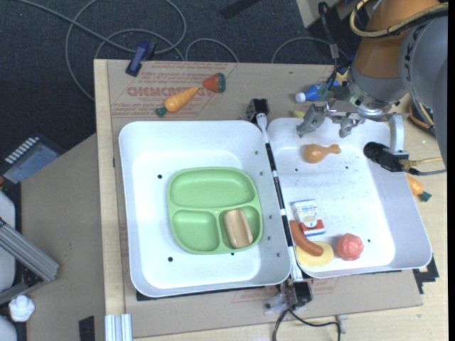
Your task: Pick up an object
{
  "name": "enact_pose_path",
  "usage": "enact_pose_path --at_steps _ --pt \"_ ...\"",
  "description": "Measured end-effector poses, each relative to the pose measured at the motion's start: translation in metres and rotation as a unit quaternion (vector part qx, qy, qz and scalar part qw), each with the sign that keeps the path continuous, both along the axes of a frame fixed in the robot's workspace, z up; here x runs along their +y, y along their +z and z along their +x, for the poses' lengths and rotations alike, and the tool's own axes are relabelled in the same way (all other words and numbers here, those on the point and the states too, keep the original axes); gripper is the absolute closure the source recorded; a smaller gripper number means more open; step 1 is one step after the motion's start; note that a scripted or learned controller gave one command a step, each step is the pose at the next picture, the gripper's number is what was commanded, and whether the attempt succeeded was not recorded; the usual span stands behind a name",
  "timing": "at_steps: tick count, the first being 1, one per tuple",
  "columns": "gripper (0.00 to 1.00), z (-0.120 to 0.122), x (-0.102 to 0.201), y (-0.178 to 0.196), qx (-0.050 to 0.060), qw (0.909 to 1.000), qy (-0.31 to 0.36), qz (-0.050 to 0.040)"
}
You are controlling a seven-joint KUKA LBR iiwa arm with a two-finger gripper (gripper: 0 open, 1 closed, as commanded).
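The gripper (327, 128) hangs over the far end of the right bin (387, 215), near the bin's back wall. Its two fingers (306, 125) are spread wide apart, and nothing sits between them. The nearest object is a toy drumstick (320, 151). It lies on the bin floor just in front of the gripper, on its side and clear of both fingertips. The near end of the same bin holds four more objects: a small carton (308, 215), a sausage (305, 240) just below it, a yellow piece (318, 256) touching the sausage, and a pink ball (349, 246) beside them. The left bin (142, 190) holds a green divided plate (206, 190), and a bread roll (238, 228) lies in its near right compartment. A toy carrot (180, 99) lies on the bench (110, 126) behind the left bin, outside both bins and well apart from the gripper.
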State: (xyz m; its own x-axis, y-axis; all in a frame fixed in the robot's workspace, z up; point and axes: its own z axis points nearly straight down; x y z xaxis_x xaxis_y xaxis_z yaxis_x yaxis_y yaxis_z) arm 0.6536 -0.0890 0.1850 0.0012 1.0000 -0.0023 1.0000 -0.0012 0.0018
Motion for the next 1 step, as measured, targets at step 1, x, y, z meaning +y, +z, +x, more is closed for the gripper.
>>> enact_pose_path --at_steps 1 --pt "0.00 0.0162 -0.0145 -0.0945 -0.005 1.0000 0.001 -0.0016"
